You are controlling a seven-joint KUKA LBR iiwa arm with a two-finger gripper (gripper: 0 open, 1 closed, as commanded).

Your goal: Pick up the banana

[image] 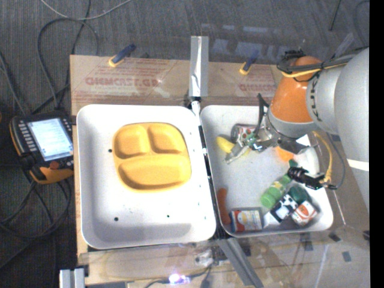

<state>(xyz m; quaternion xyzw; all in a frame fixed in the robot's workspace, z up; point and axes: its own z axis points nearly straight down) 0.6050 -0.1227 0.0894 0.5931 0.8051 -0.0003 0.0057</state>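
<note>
Arm (336, 95) over right bin (240, 185), gripper (247, 144) beside banana (225, 144).
Whether its claw is apart: cannot tell. Banana looks light, soft; grip mid-body.

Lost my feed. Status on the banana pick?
Two-finger gripper low in right white bin. Yellow banana beside it, on bin floor. Green bottle well clear.

yellow divided tray (152, 156) in left bin (90, 179), green bottle (275, 191), handheld screen (45, 138)
</note>
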